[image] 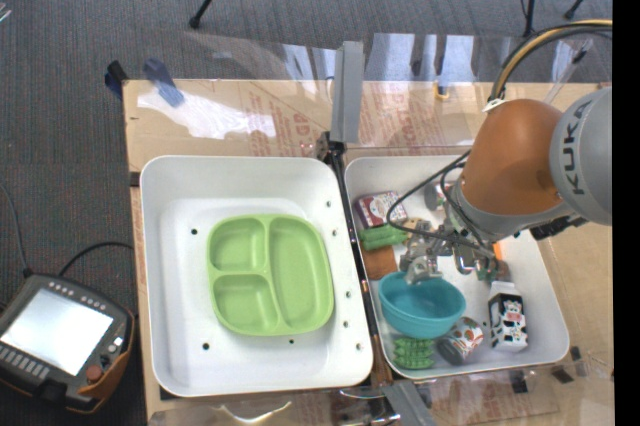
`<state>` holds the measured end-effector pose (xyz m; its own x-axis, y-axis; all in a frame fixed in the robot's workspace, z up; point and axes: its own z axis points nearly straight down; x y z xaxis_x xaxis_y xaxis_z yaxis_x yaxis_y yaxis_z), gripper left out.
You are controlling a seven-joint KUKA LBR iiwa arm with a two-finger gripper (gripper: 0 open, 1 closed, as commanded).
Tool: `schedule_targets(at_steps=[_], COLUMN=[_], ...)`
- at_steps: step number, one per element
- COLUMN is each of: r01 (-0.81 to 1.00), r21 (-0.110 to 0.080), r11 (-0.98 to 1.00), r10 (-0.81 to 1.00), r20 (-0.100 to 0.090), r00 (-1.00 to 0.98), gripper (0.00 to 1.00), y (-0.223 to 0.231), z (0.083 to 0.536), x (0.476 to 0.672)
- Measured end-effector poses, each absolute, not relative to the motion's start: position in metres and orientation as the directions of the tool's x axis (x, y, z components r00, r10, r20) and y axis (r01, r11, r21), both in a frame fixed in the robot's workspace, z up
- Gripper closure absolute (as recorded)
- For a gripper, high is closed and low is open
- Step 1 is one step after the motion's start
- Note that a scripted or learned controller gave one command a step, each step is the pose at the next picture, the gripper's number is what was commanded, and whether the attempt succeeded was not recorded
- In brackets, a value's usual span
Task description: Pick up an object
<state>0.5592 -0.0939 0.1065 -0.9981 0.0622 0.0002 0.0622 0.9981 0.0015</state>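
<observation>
Lying in left bin [170, 214]: green divided plate [270, 274]. Sitting in right bin [555, 314]: teal bowl [422, 306], small carton [508, 319]. Hovering just above bowl: gripper [432, 266], seemingly clutching nothing; fingers' spread too blurred to tell.

bright, sharp; glare on clear panel [400, 94]
</observation>
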Motion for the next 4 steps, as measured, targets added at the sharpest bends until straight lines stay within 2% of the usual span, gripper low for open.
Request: schedule_targets(at_steps=[1,2,3,4], r01=[0.411,0.356,0.409,0.516], r21=[0.000,0.000,0.001,0.002], r11=[0.912,0.934,0.913,0.857], r10=[0.411,0.356,0.409,0.516], r20=[-0.001,0.001,-0.001,-0.003], r00=[-0.912,-0.934,-0.913,-0.857], gripper=[1.00,1.00,1.00,1.00], y=[-0.109,-0.094,-0.080,-0.083], z=[0.088,0.087,0.088,0.089], x=[0.605,0.606,0.622,0.629])
